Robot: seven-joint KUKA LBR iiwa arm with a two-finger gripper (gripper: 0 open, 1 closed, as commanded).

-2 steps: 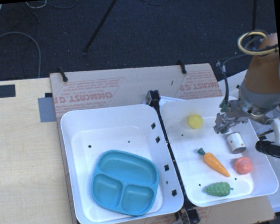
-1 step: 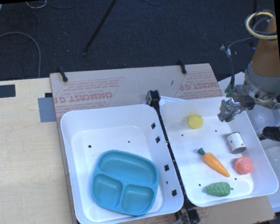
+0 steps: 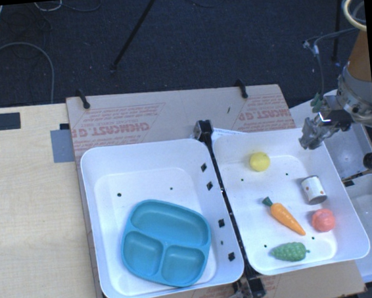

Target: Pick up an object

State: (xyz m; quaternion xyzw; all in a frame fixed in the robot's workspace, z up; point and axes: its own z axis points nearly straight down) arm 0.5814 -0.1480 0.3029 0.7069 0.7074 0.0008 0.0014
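Five items I see in the right bin (image 3: 354,240) (carrot (image 3: 285,216) central), end effector (image 3: 311,133) at its upper edge, finger state I cannot tell.

- yellow ball (image 3: 259,162) sits near the right bin's far edge
- small can (image 3: 313,189) tipped on its side
- carrot (image 3: 285,216) lying diagonal, mid-bin
- red ball (image 3: 323,220) just right of it
- green grapes (image 3: 289,252) at the near edge
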